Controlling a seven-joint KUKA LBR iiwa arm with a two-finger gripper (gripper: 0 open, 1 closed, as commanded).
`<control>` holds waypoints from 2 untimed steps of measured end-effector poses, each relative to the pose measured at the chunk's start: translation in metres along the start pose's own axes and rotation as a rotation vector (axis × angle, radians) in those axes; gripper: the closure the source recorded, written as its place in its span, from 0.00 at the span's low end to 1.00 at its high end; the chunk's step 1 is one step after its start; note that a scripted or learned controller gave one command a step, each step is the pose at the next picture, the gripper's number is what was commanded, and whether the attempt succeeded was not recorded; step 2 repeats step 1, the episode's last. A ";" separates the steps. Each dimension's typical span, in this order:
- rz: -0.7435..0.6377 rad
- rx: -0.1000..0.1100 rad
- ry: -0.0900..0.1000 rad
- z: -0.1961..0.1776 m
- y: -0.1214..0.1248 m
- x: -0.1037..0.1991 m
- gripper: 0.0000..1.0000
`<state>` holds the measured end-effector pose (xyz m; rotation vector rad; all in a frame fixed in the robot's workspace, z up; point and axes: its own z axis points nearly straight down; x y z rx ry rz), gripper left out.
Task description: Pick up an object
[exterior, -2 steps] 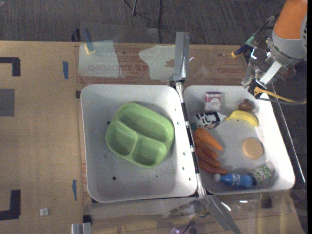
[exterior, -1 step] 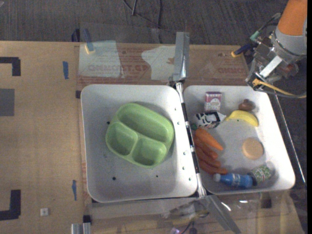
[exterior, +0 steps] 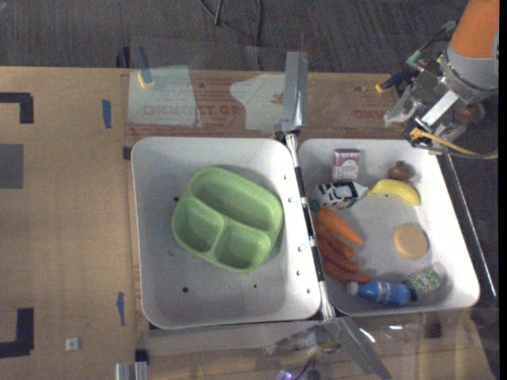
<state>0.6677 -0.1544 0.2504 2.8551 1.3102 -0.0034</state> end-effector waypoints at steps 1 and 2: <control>0.093 0.000 -0.001 -0.136 -0.033 -0.066 0.00; 0.093 0.000 -0.001 -0.136 -0.033 -0.066 0.00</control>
